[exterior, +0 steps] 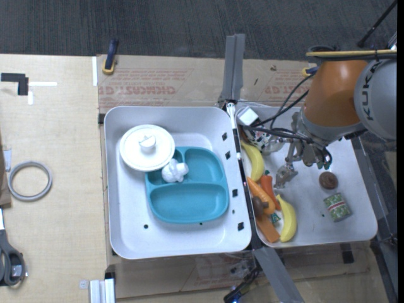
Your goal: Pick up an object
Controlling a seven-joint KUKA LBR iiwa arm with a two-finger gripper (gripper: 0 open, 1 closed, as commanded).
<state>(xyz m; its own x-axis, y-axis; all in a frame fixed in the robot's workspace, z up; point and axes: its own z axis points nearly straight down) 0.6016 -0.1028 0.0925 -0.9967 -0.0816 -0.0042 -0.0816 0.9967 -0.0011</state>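
While poised over bin (353, 229), tool (297, 166), bananas (255, 161) beside.

Left bin (120, 232) white; divided tray (196, 197) teal; round lid (146, 148) white; crumpled wad (175, 171) white. Right bin (353, 229) white; bananas (287, 216) yellow; carrot (266, 193) orange; small can (336, 207) green-patterned; round object (327, 180) brown. Arm (353, 93) grey, orange band.
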